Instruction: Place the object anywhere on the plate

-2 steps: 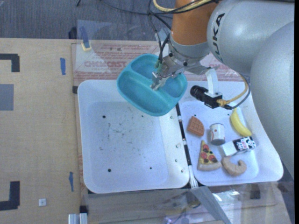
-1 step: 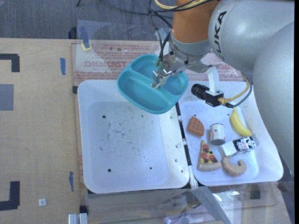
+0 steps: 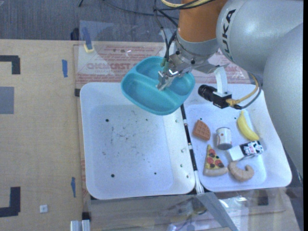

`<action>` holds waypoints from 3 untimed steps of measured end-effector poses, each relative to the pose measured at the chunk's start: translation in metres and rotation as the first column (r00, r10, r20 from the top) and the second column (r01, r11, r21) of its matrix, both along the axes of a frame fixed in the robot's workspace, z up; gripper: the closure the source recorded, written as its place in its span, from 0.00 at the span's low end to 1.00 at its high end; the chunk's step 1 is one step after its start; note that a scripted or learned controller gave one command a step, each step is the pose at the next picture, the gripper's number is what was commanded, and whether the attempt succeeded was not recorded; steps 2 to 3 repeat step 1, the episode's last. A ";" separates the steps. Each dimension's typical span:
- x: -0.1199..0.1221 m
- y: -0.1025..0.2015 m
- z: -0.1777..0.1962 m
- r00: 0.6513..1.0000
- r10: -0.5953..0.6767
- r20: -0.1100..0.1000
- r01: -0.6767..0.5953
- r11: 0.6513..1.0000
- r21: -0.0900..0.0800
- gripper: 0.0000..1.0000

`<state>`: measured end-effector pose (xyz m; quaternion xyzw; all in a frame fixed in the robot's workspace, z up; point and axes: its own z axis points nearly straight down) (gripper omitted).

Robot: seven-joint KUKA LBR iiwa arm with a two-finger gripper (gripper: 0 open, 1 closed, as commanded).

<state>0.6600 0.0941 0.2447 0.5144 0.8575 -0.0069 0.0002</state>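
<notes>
The left shallow white plastic bin lies below me at about seven o'clock. My jaws are clenched on the divider ridge of the teal divided plastic plate, tilted and lifted over the bins' far edge, long axis running ten to four. At four o'clock, the yellow plastic banana points twelve to six; I judge I'm still setting down the plate first.

Two white bins, one blue plate, six small objects

Arm reaches in from right (orange band up top), gripper pointing down.
</notes>
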 end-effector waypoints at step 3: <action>0.000 0.000 0.008 1.000 0.001 0.000 -0.001 1.000 -0.002 1.00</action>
